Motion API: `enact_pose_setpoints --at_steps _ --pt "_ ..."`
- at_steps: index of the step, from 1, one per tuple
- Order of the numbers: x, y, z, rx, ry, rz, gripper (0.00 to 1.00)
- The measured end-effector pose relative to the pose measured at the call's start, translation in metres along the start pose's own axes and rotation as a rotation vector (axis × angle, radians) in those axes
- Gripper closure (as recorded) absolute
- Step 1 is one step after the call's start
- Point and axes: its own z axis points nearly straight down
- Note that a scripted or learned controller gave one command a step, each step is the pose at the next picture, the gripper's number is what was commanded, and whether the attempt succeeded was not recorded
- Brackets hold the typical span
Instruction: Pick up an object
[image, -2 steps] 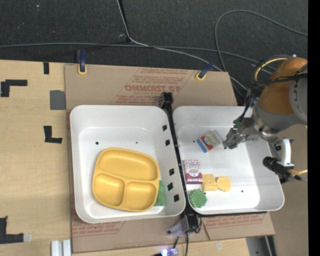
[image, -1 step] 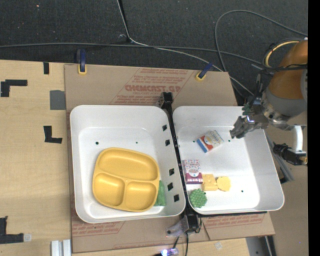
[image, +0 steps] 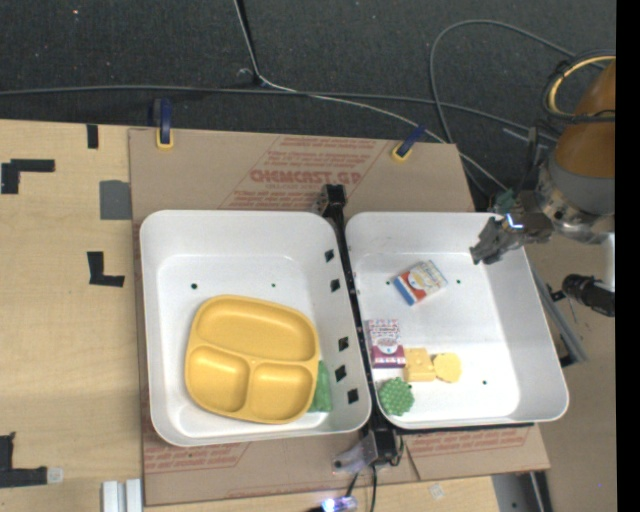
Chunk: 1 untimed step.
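Observation:
In the right bin (image: 520, 330) lie a small red, white and blue packet (image: 419, 282), a maroon and white carton (image: 384, 342), a yellow toy piece (image: 433, 367) and a green knobbly ball (image: 396, 397). My gripper (image: 491, 245) hangs over the bin's upper right corner, well right of the packet and above the rim. Nothing shows between its dark fingers. The left bin (image: 160, 300) holds a yellow divided tray (image: 251, 357) with a green item (image: 322, 388) wedged at its right edge.
A black divider (image: 345, 300) with clips runs between the two bins. Both bins rest on a cardboard sheet (image: 300, 170) held by clamps at the back. Cables cross the dark surface behind. The arm's orange band (image: 585, 140) sits at the far right.

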Motion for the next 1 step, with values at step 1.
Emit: enact_pose_setpoints --at_steps 1 --pt "0.0000 0.0012 -0.0461 0.000 0.000 0.001 1.00"
